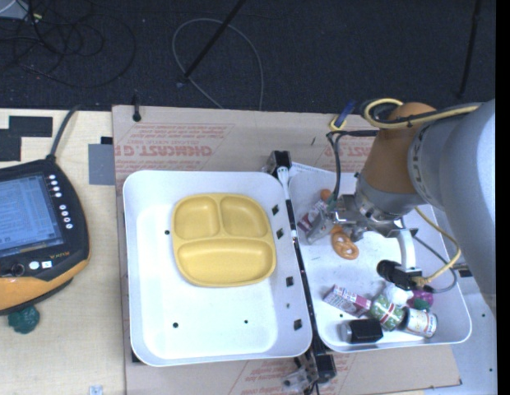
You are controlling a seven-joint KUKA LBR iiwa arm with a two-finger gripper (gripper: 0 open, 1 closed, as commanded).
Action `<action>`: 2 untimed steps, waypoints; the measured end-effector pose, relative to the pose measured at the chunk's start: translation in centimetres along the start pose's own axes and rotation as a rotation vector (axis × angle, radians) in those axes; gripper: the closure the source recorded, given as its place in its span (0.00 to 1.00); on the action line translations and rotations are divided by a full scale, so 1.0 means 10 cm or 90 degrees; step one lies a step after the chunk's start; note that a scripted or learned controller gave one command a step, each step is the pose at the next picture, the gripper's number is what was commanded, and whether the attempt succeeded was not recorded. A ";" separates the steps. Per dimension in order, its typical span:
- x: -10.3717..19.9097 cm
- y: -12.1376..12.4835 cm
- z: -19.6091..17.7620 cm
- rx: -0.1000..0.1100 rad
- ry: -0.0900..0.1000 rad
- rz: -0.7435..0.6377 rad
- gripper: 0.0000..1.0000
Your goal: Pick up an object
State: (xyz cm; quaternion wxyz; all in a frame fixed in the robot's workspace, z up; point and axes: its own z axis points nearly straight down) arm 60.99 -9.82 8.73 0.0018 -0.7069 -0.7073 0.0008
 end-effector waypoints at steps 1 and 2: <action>-0.25 0.34 0.00 -0.001 -0.001 -0.001 0.00; -0.61 -1.00 -0.01 0.001 0.000 0.002 0.00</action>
